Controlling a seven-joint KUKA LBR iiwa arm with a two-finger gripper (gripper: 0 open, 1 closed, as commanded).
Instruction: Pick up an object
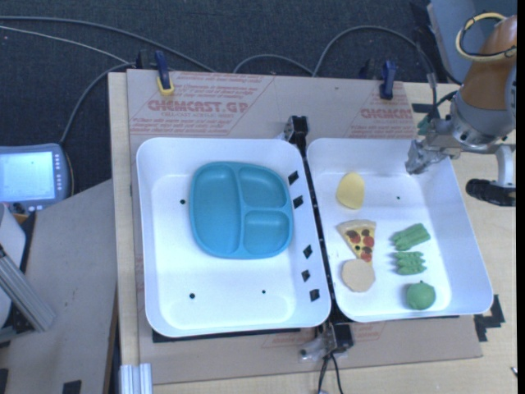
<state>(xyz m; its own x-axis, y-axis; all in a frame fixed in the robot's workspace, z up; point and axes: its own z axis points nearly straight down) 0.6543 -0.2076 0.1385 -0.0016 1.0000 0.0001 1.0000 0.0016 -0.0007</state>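
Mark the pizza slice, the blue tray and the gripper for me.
pizza slice (358,239): camera view, on its topped middle.
blue tray (241,209): camera view, on the ridge between its compartments.
gripper (417,162): camera view, at its tip over the right bin's far edge.

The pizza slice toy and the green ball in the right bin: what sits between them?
In the camera view, two green leafy toys lie between the pizza slice and the green ball, stacked one above the other.

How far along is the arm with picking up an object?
Nothing looks picked yet. The two-finger gripper hovers over the right white bin's upper right corner. The yellow toy piece, pizza slice and green toy vegetables lie untouched. Choosing, descending, grasping and lifting remain.
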